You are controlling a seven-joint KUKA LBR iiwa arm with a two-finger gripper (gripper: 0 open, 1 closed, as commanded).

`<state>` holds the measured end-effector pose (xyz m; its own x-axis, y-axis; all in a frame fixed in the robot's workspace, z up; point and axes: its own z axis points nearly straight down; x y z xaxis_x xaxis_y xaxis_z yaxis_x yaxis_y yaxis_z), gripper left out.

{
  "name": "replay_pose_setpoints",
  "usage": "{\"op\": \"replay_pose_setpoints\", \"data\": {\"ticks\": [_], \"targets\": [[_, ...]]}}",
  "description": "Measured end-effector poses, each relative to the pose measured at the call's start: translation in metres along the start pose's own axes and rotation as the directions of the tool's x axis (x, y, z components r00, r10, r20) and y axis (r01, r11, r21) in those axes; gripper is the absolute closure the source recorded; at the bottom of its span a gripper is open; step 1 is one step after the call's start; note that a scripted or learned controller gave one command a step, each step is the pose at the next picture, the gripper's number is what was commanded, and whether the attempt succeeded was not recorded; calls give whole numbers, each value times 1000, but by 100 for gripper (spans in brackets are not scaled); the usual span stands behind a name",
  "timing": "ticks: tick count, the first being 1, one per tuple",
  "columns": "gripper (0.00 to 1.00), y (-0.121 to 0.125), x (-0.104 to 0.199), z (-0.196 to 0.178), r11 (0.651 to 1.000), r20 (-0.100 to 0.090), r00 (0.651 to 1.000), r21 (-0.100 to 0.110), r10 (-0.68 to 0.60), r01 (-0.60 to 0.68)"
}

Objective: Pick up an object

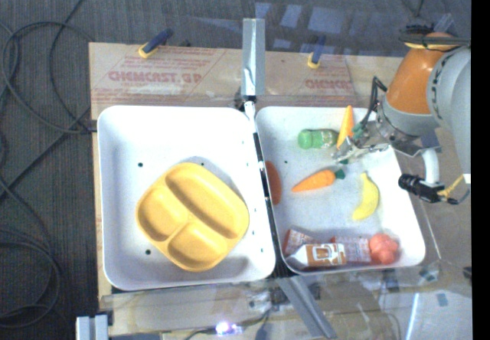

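The jaws [351, 148] hang over the right bin [411, 212]; their state I cannot tell; the carrot [315, 181] lies just below, probably light, stiff, slippery plastic; grip its thick middle.

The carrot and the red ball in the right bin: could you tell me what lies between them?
In the camera view, the banana lies roughly between the carrot and the red ball, on the right bin floor.
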<state>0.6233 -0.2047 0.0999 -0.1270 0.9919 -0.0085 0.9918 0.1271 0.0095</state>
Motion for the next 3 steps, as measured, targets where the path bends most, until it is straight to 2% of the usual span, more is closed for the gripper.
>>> {"op": "replay_pose_setpoints", "data": {"ticks": [1, 2, 3], "targets": [[100, 37, -22, 12, 998, -25, 999, 50, 29, -28], [0, 37, -25, 11, 999, -17, 999, 44, 31, -30], [0, -19, -9, 8, 986, -10, 986, -5, -167, 167]]}}
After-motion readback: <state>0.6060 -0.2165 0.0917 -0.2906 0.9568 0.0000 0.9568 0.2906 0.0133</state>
